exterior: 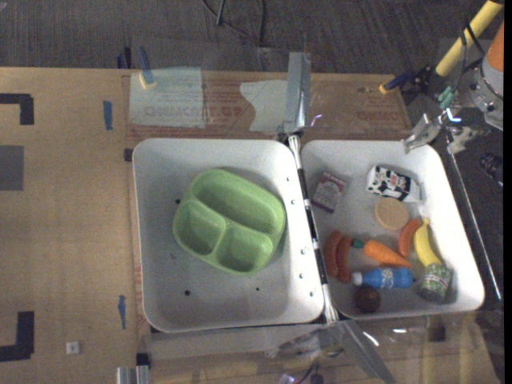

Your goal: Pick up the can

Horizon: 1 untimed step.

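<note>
A: Can [435, 282] — where is it?

B: Far right corner of the right bin [468, 238], front side, just beside the banana's lower end. Green label, looks tipped over but hard to be sure.

A: OK, go left to right, quick.

B: Wooden counter [64, 214] with blue tape bits. Left bin [152, 238] holds one green divided plate [230, 221], three compartments, sitting at a tilt to the bin walls. Then the right bin: small carton [329, 191] near the divider, two sausages [337, 255] side by side below it, dark round fruit [367, 298] at the front edge, blue-labelled bottle [386, 278] lying flat, carrot [382, 252] just above it, tan disc [393, 214], cow-print milk carton [390, 182] toward the back, an orange-red piece [409, 234] touching the banana [426, 246].

A: Gripper?

B: Gripper [432, 126] is up at the back right corner of the right bin, over the rim, well apart from the can. Nothing in it that I can see.

A: Jaws apart or together?

B: Cannot tell, too blurred.
</note>
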Motion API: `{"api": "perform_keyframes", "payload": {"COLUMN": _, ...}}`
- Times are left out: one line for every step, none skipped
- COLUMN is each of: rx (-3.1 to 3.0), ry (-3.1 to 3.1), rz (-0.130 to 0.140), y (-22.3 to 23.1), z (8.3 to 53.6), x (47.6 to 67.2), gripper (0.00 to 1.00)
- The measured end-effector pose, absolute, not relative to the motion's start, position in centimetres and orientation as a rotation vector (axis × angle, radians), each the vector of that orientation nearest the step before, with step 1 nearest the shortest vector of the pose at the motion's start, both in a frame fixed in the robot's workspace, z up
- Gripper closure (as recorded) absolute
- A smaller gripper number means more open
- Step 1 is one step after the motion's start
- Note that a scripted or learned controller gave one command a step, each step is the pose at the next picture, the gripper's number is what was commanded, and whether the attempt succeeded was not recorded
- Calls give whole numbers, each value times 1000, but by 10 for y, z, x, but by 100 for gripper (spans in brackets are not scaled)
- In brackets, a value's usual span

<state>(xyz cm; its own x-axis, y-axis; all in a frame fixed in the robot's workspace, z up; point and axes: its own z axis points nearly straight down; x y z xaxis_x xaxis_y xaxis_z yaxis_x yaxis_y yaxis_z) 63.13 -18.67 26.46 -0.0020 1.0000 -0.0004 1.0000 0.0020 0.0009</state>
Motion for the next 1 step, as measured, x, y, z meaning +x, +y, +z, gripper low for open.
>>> {"api": "perform_keyframes", "payload": {"rx": 2124, "ry": 2310, "rz": 2, "y": -187, "z": 106, "x": 620, "gripper": 0}}
